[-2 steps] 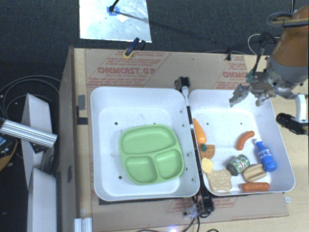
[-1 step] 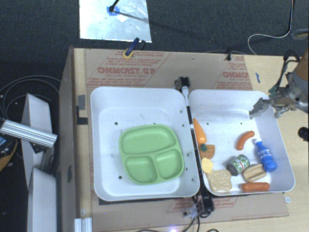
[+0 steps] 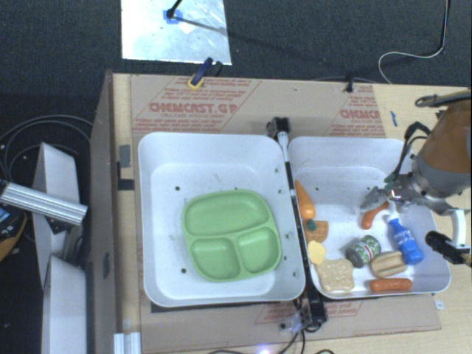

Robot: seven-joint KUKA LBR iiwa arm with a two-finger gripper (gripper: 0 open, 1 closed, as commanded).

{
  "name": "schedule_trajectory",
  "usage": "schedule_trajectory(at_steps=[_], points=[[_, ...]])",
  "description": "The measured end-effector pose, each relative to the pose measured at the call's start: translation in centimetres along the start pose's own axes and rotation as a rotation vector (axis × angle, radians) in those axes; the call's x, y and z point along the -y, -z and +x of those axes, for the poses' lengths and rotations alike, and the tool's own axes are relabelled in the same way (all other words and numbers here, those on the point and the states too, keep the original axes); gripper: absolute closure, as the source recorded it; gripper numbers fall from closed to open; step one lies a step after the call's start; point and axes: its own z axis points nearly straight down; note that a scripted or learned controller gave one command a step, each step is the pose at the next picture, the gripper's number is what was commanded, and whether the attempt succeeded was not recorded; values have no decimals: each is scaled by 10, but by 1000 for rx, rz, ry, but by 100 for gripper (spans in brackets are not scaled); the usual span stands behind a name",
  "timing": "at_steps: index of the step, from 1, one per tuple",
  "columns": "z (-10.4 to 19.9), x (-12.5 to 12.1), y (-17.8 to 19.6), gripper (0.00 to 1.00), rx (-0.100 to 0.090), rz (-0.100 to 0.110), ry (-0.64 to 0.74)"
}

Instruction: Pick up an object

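Your gripper (image 3: 377, 198) sits spread just over the small orange plastic carrot (image 3: 373, 214) in the right white bin (image 3: 346, 153); it's light, rigid, slick, so pinch it mid-length across its narrow width.

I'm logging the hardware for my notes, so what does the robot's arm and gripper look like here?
The arm is bulky and rounded, with an orange-brown band above a grey wrist section. A thin dark cable loops beside it. The gripper is small, made of grey and dark metal-looking parts, too blurred for any markings.
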Motion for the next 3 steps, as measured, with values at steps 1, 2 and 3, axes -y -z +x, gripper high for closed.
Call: schedule_trajectory(at_steps=[1,2,3], points=[[0,-1,11,100,1,-4,1],[20,-7,49,100,1,-4,3],[128,-36,88,100,-1,-3,3]])
